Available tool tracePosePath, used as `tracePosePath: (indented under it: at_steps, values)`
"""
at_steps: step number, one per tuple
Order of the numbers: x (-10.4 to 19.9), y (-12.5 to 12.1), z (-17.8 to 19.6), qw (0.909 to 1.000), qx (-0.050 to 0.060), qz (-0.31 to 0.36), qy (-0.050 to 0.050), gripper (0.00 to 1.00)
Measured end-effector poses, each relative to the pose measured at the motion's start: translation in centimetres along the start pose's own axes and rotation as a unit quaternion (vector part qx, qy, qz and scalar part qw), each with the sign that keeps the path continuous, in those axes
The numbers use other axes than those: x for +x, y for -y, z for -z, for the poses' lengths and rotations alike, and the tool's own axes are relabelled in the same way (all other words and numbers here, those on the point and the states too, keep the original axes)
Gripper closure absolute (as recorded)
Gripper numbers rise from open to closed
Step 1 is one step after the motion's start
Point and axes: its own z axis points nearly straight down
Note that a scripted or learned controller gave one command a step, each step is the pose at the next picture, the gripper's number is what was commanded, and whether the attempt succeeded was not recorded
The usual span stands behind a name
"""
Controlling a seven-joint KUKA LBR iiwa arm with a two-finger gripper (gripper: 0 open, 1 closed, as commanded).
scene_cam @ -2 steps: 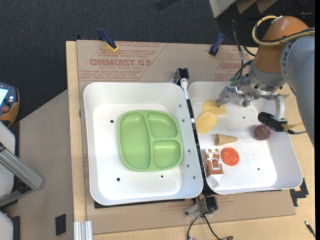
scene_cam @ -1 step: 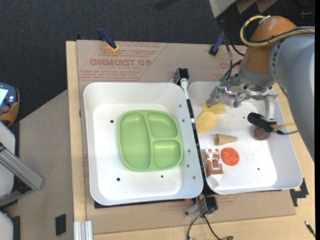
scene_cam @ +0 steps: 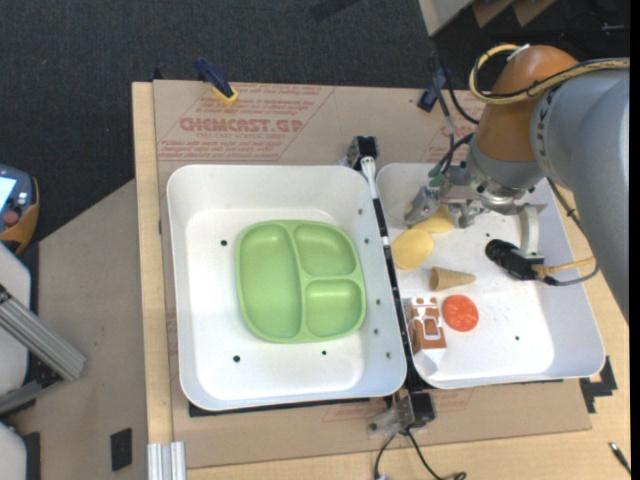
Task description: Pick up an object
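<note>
Inside left bin (scene_cam: 190,268), green tray (scene_cam: 299,279); right bin (scene_cam: 560,343), toys.

grey rounded arm (scene_cam: 590,118) with a glossy orange band (scene_cam: 520,103), yellow and black cables looped around the metal wrist.

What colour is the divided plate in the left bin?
Light green; the divided plate shows best in the camera view, lying in the white left bin.

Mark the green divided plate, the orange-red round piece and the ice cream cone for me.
green divided plate (scene_cam: 268,283): camera view, its large left compartment.
orange-red round piece (scene_cam: 461,314): camera view, its centre.
ice cream cone (scene_cam: 450,279): camera view, mid-cone.
</note>
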Motion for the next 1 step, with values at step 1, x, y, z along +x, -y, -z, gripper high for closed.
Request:
tracePosePath:
  at_steps: [1]
  values:
    - [-1.51, -1.93, 0.03, 1.0, -0.004, 0.0, 0.001, 0.0]
